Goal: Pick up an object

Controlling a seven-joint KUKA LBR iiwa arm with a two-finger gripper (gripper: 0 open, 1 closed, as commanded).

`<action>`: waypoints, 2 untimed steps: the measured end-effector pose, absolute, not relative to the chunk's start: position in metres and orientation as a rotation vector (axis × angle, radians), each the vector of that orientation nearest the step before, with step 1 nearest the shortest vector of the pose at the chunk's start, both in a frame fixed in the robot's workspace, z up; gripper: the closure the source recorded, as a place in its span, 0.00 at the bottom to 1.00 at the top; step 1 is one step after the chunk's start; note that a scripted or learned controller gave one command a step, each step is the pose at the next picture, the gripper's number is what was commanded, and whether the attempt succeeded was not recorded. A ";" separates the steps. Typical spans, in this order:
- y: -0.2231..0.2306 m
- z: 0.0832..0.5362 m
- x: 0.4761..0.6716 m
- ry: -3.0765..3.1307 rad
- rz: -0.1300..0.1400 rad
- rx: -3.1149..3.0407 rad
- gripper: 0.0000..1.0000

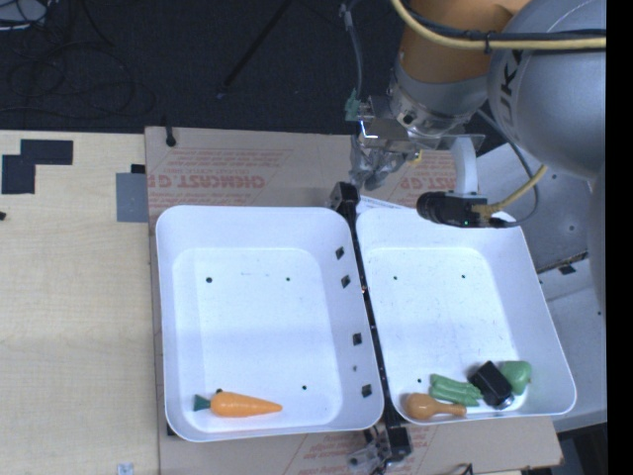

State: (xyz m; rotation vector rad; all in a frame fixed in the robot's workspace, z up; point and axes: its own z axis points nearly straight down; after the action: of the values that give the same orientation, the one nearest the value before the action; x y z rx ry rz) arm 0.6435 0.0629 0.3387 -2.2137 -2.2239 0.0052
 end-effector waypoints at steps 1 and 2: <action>0.061 0.340 0.644 -2.223 0.005 -2.218 0.00; 0.117 0.372 0.638 -2.227 -0.003 -2.214 0.00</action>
State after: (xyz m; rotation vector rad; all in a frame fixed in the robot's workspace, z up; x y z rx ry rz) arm 0.6382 0.1174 0.3720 -2.2141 -2.2271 -0.0026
